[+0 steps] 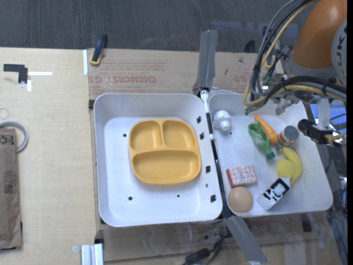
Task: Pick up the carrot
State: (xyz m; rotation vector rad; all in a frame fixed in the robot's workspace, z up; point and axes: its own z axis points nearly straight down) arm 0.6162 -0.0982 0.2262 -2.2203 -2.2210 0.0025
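The arm [322, 26] comes in over the far right corner of the bench, its orange band high above the right-hand bin [325, 200], with a bundle of cables looping down to the wrist. The gripper [284, 101] sits low in that tangle over the bin's far edge; cables and brackets mask it, and I cannot tell how wide it stands or whether it has anything in it. Nothing is visibly lifted.

The left bin [110, 203] carries a yellow divided plate [164, 150] near its middle. The right bin bears everything else. The banana [291, 164] lies toward its right edge, about midway along. A round bun [240, 199] sits at the near left corner, with a black-and-white box [274, 193] just beside it toward the near edge. A red-and-white packet [242, 175] lies close to the left wall. A white lump [222, 120] rests in the far left corner.

The carrot [267, 127] lies flat in the far half of the right bin, slanting, touching a green item [260, 139] on its left and close to a small can [287, 135] on its right.

By my reading the step in hand is the approach: the tool is near the carrot's far end but not on it. The next move calls for coming down across the carrot's narrow width, clear of the green piece and the can.
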